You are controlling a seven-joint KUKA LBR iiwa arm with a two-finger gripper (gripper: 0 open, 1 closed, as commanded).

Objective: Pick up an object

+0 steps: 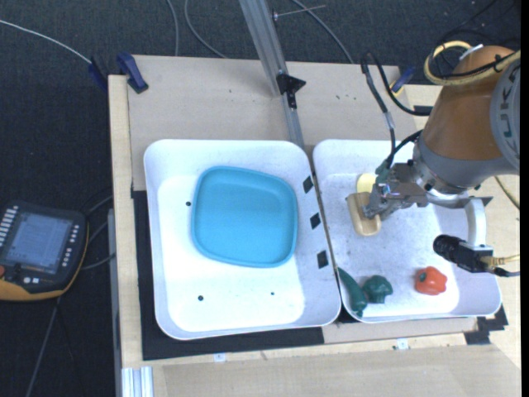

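Note:
In the right bin (pixel 413 154) lie a pale yellow banana-like piece (pixel 364 213), a green toy (pixel 368 290) near the front left corner, and a red pepper-like toy (pixel 430 280) at the front right. My gripper (pixel 377 206) hangs low over the yellow piece, right at its upper end, with the orange-banded wrist behind it to the right. The yellow piece rests on the bin floor beneath and beside the gripper. The left bin (pixel 165 222) holds a blue plate (pixel 245 215).
A black cylindrical part (pixel 457 251) of the arm juts out over the right bin's front right area. A slanted metal pole (pixel 269 40) crosses the bench at the back. A pendant (pixel 37 251) lies on the floor at left, with cables behind the bench.

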